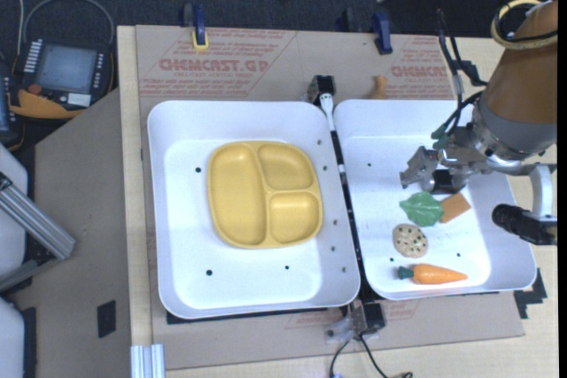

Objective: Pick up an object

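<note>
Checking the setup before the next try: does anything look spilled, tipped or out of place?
Nothing stands out. The yellow divided plate lies flat in the left bin; the green leaf, cookie and carrot lie loose in the right bin.

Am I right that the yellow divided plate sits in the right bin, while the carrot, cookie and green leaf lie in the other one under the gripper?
Not quite: the camera view shows the yellow divided plate in the left bin. The carrot, cookie and green leaf lie in the right bin, near the gripper.
</note>
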`<action>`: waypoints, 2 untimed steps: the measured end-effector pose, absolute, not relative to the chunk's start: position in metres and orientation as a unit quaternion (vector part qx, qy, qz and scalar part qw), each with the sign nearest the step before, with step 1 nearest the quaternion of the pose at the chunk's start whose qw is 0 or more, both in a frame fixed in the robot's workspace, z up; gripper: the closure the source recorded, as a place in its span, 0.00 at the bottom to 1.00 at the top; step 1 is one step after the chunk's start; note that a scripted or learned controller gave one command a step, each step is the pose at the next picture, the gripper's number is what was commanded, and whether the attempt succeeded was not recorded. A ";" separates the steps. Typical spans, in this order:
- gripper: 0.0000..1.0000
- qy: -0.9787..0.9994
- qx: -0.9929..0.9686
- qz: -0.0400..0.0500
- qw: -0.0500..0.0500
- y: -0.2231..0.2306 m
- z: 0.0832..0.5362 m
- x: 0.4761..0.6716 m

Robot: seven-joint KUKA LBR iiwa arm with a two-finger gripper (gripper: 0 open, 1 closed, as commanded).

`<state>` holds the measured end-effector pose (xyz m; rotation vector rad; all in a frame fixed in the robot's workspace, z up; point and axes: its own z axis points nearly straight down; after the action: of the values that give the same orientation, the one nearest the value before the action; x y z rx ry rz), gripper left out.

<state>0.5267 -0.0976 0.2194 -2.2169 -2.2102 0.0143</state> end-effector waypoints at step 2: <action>0.00 -0.707 -0.707 0.002 0.003 -0.094 0.181 0.522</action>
<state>0.5222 -0.0944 0.1805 -2.2175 -2.2167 0.0053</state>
